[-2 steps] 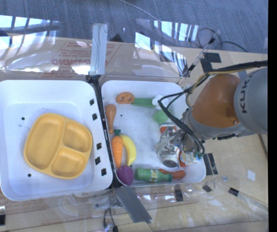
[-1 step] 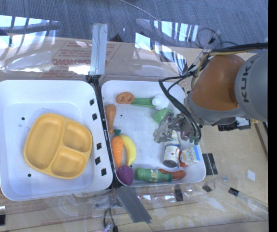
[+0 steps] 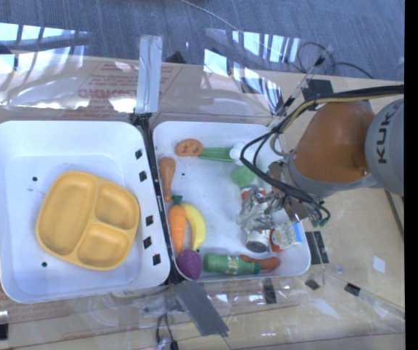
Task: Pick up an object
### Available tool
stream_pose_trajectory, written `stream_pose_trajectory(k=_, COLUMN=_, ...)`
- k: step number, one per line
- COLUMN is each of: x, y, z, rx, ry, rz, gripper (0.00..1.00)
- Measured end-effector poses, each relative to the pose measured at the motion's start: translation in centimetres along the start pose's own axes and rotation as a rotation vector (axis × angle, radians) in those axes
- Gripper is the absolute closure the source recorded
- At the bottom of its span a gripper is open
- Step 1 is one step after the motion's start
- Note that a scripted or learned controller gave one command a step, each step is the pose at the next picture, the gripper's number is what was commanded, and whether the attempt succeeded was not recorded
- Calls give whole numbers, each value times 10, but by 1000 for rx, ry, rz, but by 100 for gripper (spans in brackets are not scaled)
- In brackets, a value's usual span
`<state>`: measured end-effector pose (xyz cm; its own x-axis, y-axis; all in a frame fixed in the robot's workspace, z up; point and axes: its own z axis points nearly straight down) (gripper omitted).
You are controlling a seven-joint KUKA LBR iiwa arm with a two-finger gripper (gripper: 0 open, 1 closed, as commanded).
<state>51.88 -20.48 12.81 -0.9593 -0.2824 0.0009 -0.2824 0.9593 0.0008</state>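
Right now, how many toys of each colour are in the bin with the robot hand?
Orange: 3, carrot, pretzel, drumstick
Yellow: 1, banana
Purple: 1, grapes
Green: 3, bottle, long piece, round piece
Total: 8, not counting the clutter under the gripper.

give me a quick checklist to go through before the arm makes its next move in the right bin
1. Pincer over the right bin: ok, it is low at the bin's right side.
2. Something held between the fingers: cannot tell, the wrist and cables hide them.
3. Target separated from neighbours: not ok, a can and a carton crowd together under the pincer.
4. Carrot, banana and bottle away from the pincer: ok, they lie toward the bin's left and front.
5. Yellow tray in the left bin: ok, undisturbed.
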Motion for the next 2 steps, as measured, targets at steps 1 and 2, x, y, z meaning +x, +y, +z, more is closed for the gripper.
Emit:
stream_pose_trajectory(k=1, x=-11, y=68, z=-39, rx=-1, ry=-1, rz=190, gripper=100)
stream_pose_trajectory(k=2, x=-29, y=-2, z=-13, rx=2, ry=-2, rz=-265, gripper=100)
